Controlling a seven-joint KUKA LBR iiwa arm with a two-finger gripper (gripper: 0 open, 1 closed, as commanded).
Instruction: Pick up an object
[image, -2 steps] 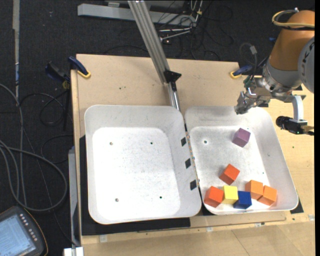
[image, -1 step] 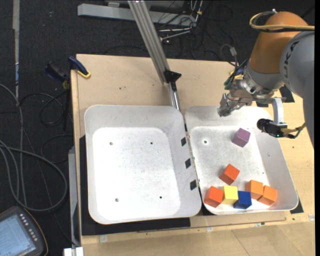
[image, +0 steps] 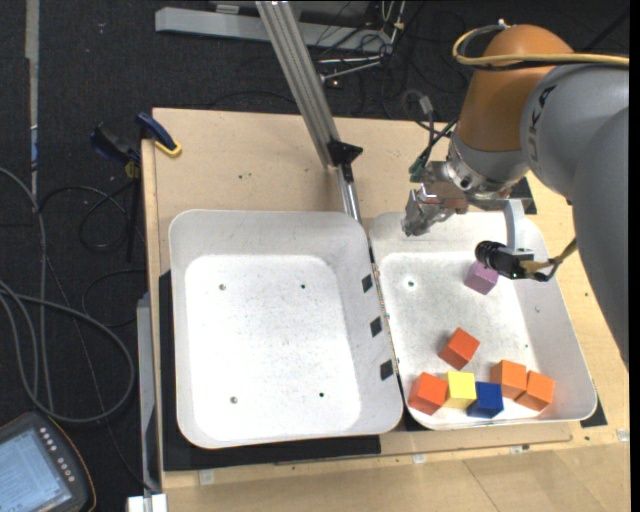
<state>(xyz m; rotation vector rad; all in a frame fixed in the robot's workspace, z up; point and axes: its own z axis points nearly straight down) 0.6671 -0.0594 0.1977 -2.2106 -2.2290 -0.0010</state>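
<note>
Candidate objects lie in the right bin: a purple block near the far side, an orange block alone at mid-floor, and a cluster along the near wall made up of an orange block at the left, a yellow block, a blue block and two orange blocks at the right. The cluster members touch or nearly touch one another. The gripper hangs above the far left corner of this bin, near the rim, well apart from every block and holding nothing; whether it is spread or closed cannot be told at this angle. The left bin sits alongside. Probable failure modes: a descent at the present spot would meet bare floor or the bin rim; a grasp in the cluster could wedge against neighbouring blocks or the wall; the tilted purple block may slip out under closure.
</note>
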